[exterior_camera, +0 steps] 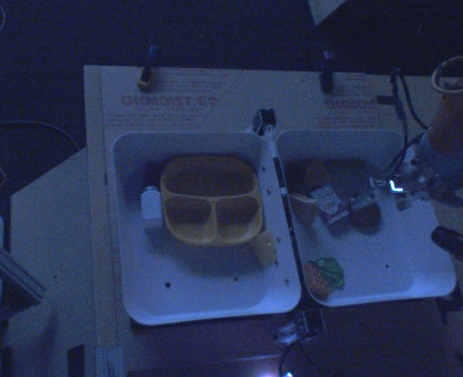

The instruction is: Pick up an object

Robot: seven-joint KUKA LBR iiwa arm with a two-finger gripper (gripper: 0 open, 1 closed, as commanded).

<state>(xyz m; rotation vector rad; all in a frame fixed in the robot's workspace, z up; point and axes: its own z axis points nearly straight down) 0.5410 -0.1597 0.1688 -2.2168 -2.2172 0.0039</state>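
Lighting: very dim, blue cast; detail is poor.
Worktop (98, 234): pale board carrying two shallow white bins side by side.
Left bin (137, 289): holds a yellow divided tray (212, 200), a small white bottle (151, 204) touching the tray's left side, and a pale yellow block (264, 249) at the tray's lower right corner.
Right bin (404, 277): holds a cluster of small items near its middle, among them a small carton (331, 208), a dark round item (366, 217) and a brown item (316, 176); an orange and green item (324, 276) lies apart near the front edge.
Arm: reaches in over the right bin's far right side.
Jaws: the gripper (394, 185) sits low over the right bin, just right of the cluster; whether it is open or closed cannot be told, and nothing is seen in its grasp.
Task's thing: any candidate still lies in a bin; the dark round item is nearest.
Step in hand: approach, judged from position.
Next move calls for: centring over one item, descending, closing.
Writing: reddish print on the worktop behind each bin, too blurred to read reliably.
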